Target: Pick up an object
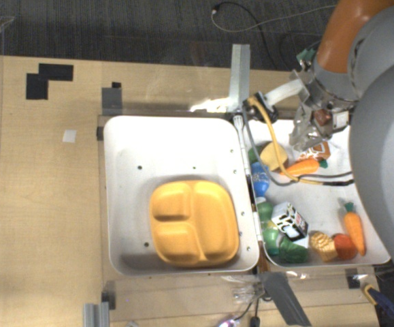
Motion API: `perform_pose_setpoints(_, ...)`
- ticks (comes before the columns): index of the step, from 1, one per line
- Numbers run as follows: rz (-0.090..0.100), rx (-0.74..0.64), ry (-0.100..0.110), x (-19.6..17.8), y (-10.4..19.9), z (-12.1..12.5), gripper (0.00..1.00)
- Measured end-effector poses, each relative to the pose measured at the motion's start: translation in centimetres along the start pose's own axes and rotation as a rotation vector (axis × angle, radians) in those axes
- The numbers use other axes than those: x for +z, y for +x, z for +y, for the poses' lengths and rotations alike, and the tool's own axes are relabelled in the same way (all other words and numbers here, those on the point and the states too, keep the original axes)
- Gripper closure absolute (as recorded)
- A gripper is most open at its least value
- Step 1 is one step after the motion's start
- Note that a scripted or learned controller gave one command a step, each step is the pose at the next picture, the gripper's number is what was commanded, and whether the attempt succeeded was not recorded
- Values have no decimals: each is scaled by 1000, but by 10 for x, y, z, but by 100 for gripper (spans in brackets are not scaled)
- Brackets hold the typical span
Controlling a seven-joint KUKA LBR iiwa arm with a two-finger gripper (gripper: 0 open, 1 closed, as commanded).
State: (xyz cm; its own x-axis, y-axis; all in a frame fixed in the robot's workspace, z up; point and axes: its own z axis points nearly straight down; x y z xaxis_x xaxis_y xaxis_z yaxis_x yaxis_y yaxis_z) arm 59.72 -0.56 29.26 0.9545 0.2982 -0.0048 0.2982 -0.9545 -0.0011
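Wooden bench, right bin (380,254): tool (308,140) above orange carrot (304,167), green-tipped, lying flat; tool's state unclear.

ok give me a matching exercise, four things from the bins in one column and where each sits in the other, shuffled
Things:
1. yellow divided tray
2. toy carrot
3. black and white cube
4. blue bottle

Places:
A. right bin, near its right edge
B. right bin, against the wall shared with the left bin
C. left bin, toward its front
D. right bin, front part, above the green items

Pairs: 1-C, 2-A, 3-D, 4-B
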Motion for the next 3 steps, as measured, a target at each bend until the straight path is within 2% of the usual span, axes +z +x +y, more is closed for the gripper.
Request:
perform_pose_setpoints(1, 0, 99, 0, 59, -4, 32, 100)
perform_pose_setpoints(2, 0, 98, 0, 100, 17, 79, 100)
perform_pose_setpoints(3, 3, 97, 0, 198, 23, 88, 100)
